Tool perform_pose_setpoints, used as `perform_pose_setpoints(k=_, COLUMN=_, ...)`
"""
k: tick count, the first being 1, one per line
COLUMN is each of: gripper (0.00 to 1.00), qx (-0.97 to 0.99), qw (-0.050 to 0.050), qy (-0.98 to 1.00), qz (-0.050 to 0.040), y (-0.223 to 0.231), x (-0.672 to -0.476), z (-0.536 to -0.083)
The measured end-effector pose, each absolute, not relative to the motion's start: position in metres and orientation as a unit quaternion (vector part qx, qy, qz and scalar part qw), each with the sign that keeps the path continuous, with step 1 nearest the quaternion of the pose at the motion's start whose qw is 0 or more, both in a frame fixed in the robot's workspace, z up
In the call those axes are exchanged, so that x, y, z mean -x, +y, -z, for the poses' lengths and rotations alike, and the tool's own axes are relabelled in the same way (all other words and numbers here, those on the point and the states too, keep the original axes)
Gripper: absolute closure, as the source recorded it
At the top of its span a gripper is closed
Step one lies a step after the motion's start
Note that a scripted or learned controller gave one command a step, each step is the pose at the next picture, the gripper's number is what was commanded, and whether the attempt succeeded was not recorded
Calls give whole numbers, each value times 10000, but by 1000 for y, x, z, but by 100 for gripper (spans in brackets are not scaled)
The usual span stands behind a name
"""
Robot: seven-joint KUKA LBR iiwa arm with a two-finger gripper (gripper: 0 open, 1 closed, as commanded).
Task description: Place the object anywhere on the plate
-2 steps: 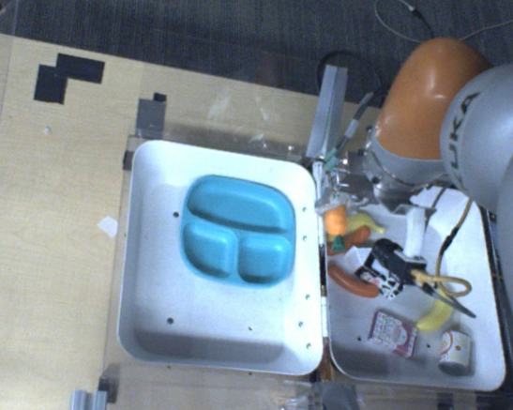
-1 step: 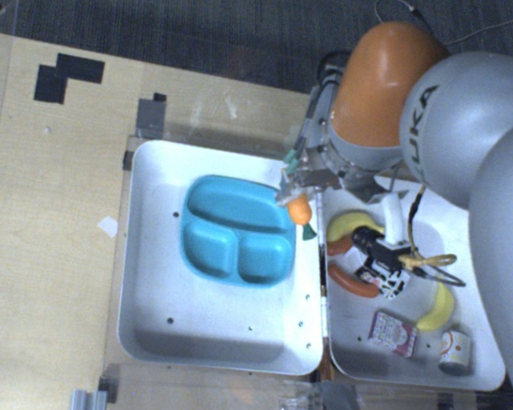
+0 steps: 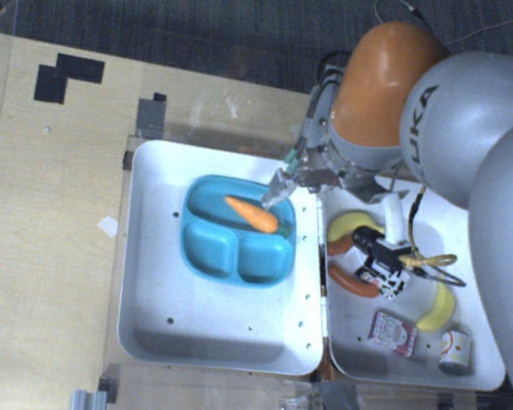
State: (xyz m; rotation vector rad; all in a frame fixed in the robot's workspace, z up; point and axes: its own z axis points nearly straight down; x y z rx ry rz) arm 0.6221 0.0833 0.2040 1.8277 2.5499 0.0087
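Note:
A blue divided plate (image 3: 237, 244) sits in the left white bin (image 3: 153, 299). An orange carrot (image 3: 250, 214) lies across the plate's far, long compartment. My gripper (image 3: 277, 191) hangs just above the carrot's right end, at the plate's far right corner, tilted down toward it. I cannot make out whether it touches the carrot. The grey arm with its orange band reaches in from the upper right and hides the far part of the right bin.
The right bin (image 3: 488, 374) holds a banana (image 3: 438, 310), a yellow round fruit (image 3: 350, 226), a red sausage-like piece (image 3: 352, 281), yellow-handled scissors (image 3: 428, 262), a small packet (image 3: 393, 332) and a small can (image 3: 454, 348). A ridge divides the two bins.

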Motion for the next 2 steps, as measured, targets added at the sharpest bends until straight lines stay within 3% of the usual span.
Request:
perform_pose_setpoints(k=1, gripper=0, qx=-6059, qw=28, qy=7956, qz=-31, y=67, x=-637, z=-316)
perform_pose_setpoints(k=2, gripper=0, qx=-6934, qw=26, qy=7205, qz=-25, y=22, x=-642, z=-420)
